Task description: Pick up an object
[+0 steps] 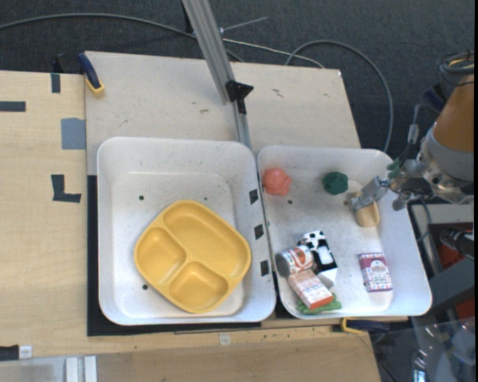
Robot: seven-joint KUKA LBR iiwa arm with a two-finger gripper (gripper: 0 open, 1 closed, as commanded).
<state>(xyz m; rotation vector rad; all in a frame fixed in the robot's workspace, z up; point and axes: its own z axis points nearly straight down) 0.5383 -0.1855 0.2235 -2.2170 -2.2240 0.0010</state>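
1. Objects are lying scattered in the right bin point(398, 293): a pink ball point(277, 181) near its upper left corner, a green ball point(335, 183) to the right of it, and a tan piece point(368, 213) just below and right of the green one.
2. Lower down, a black-and-white toy point(319, 249) is sitting beside a small can point(293, 260), with an orange packet point(311, 290) just below them and a pink box point(375, 272) off to the right.
3. Over in the left bin point(111, 213), a yellow tray point(193, 255) with three compartments is resting tilted.
4. Reaching in from the right, the arm point(454, 138) is hanging over the right bin's upper right edge.
5. At its tip, the gripper point(369, 195) is hovering right by the tan piece; I cannot tell how the jaws are standing, nor whether anything is touching.
6. A grey pole point(211, 38) is slanting down toward the gap between the bins.
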